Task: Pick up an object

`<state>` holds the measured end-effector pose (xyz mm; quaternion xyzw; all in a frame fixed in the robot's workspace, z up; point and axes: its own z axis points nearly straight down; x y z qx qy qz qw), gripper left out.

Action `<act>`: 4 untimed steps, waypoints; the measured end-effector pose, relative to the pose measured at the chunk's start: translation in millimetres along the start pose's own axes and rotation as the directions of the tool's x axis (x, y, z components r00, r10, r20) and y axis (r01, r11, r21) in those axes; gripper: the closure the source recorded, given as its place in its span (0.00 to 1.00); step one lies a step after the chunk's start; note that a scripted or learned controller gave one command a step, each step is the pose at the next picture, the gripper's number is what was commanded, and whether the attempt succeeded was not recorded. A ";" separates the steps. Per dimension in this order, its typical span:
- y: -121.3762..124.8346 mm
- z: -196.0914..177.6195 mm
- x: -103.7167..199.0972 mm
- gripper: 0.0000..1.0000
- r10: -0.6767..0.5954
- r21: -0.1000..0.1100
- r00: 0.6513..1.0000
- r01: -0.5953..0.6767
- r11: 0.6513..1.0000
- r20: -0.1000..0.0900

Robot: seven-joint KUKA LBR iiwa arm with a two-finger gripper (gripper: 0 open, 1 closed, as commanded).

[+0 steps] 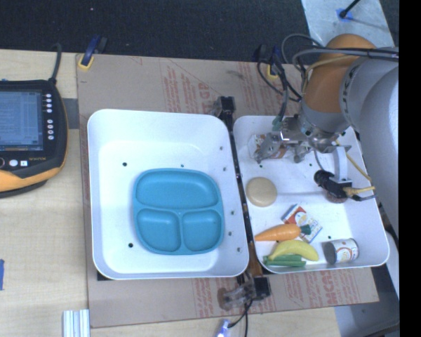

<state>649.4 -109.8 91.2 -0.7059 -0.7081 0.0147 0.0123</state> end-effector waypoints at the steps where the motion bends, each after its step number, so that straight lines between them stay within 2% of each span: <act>1: 0.1 -1.1 0.1 0.00 0.000 -0.001 1.000 0.000 1.000 -0.001; 4: 0.2 0.0 0.2 0.00 -0.002 0.000 1.000 0.002 1.000 -0.001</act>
